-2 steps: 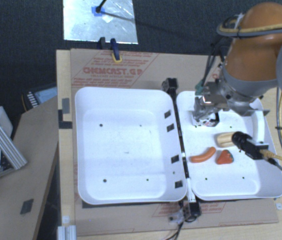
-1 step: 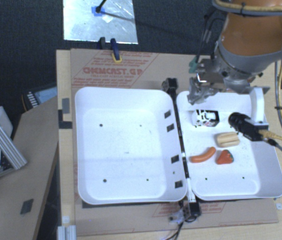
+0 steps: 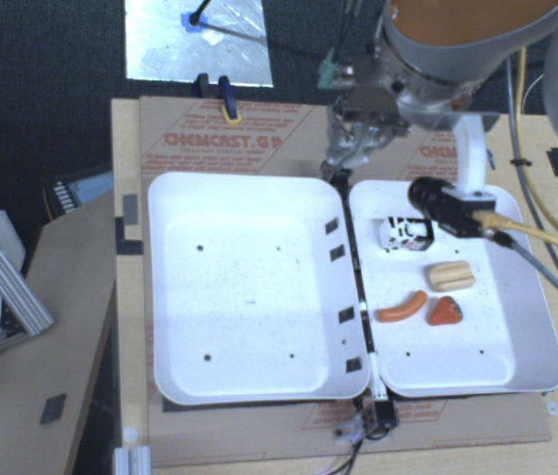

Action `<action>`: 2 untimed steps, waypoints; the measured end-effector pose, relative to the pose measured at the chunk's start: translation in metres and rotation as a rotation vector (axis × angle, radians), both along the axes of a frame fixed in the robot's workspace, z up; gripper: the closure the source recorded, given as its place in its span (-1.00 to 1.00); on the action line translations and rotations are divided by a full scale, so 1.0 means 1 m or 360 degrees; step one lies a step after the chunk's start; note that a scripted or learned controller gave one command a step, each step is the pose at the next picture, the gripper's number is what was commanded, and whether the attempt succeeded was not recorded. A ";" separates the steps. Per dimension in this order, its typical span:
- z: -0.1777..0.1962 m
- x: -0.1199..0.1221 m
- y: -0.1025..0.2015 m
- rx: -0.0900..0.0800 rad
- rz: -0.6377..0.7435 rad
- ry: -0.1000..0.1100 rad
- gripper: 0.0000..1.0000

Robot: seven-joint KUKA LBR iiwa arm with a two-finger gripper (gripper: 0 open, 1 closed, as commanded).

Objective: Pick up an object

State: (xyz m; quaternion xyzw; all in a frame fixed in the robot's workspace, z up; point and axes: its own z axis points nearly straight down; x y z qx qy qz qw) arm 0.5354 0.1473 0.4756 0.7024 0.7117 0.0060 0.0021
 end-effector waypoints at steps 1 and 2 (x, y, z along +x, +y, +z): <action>-0.163 -0.053 0.014 -0.0015 -0.0016 0.0044 1.00; -0.015 -0.024 0.073 0.0005 -0.0006 -0.0010 1.00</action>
